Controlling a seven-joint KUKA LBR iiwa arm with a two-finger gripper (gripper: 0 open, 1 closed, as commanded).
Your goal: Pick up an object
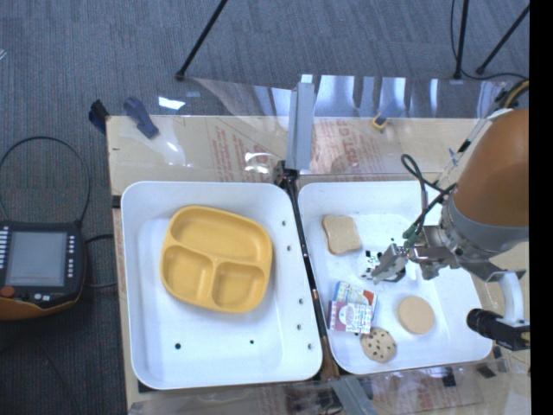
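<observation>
A grey ribbed carpet lies under my bench (207, 150), whose clear cover shows faint red printing I cannot read. Two shallow white bins sit side by side on it.

Nearest the camera, in the right bin (484, 340), a chocolate-chip cookie (378, 345) lies close to the front rim. Just behind it, touching or nearly so, is a small flat packet (352, 309), white with red and blue print; its lettering is too small for me to read. To the right of the packet, apart from it, rests a plain round tan biscuit (416, 315).

My claw (385, 264) hangs over the middle of this bin, above bare white floor between the packet and the slice of toast (342, 233) farther back. Whether its tips are apart or together I cannot tell: they blur into a dark and silver cluster. I see nothing clamped in it, and it looks clear of every item. My orange band (497, 171) and grey wrist reach in from the right.

In the left bin (143, 335), a yellow divided tray (217, 258) with three compartments lies tilted near the centre.

Beyond the bins, a blue clip (140, 117) sits at the bench's far left corner, and a handheld control pendant (39, 262) rests on the carpet at the left
</observation>
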